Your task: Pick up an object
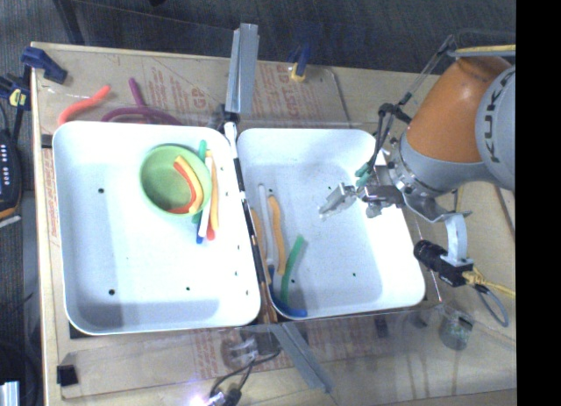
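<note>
My gripper (337, 198) hangs over the upper middle of the right bin (386, 281), fingers apart and nothing between them. Along that bin's left wall lie an orange stick (276, 223), a pale grey stick (264, 220) and a green stick (294, 255) whose lower end meets a blue piece (290, 309). These lie left of and below the gripper, apart from it. In the left bin (114, 264) a green bowl (165, 181) holds curved orange and yellow pieces (189, 176). Green, yellow and white sticks (208, 207) lie beside the bowl.
The arm's orange band (447, 115) and grey wrist stand over the right bin's right rim. On the bench behind the left bin lie an orange piece (83, 104) and a purple hose (140, 115). A grey metal bar (241, 67) rises between the bins at the back.
</note>
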Robot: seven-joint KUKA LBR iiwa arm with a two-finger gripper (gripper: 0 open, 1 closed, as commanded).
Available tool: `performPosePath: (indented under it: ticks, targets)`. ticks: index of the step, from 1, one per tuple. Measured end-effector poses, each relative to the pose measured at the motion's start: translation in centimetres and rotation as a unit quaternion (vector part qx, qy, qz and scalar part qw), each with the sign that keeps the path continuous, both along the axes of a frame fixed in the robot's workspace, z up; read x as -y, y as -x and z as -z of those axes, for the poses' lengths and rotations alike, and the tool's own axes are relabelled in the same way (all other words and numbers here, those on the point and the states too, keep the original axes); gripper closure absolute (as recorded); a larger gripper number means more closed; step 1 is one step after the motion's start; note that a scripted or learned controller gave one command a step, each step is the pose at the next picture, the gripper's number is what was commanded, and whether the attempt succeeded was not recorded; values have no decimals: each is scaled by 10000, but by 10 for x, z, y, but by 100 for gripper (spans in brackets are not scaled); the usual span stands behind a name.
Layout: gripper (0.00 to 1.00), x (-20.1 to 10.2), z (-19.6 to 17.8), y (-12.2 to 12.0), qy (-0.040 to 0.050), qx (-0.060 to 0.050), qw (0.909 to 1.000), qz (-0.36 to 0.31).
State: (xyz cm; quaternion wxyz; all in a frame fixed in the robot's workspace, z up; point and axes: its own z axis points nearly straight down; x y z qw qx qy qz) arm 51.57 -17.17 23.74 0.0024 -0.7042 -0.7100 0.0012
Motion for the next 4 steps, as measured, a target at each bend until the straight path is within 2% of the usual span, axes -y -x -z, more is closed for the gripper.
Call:
performPosePath:
  ticks: [1,2,3,4]
  targets:
    - [0,-73,97,-53,14,-2,9999,-134]
    - [0,-61,141,-67,67,65,9999,77]
    - [100,-63,132,-67,43,50,10000,59]
    - [0,-63,131,-67,52,51,10000,58]
